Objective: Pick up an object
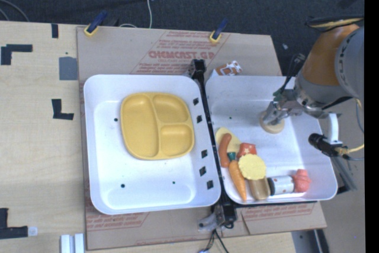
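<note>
Toys are being left heaped at the right bin's near edge while the pincer is being lowered apart from them. Its grip state cannot be told. A shift toward the heap is being called for next.

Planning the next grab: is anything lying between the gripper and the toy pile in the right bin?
Nothing visible does. The gripper sits low in the right bin, and bare white floor lies between it and the toy pile at the bin's near edge.
</note>
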`<state>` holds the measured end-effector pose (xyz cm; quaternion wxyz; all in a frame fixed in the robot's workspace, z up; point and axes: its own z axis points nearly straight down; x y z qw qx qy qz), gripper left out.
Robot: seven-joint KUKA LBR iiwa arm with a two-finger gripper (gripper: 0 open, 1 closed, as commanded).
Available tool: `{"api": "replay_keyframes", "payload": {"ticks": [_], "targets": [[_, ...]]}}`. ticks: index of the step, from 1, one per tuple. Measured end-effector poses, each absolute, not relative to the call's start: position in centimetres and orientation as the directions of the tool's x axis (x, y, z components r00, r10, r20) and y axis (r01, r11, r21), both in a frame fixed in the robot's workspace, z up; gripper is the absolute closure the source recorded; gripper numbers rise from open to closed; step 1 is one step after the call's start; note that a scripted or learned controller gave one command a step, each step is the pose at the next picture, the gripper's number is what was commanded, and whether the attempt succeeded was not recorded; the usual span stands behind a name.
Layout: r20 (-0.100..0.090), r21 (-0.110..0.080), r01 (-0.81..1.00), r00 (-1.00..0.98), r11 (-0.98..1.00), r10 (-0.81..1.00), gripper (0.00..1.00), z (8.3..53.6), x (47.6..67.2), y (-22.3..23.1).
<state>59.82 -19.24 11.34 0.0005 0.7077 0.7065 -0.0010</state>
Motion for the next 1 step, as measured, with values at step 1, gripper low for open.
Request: {"api": "replay_keyframes", "payload": {"ticks": [1], "targets": [[0.000,-0.002,1.000,-0.001,0.001,1.000,1.00,12.11,59.94,-19.00]]}}
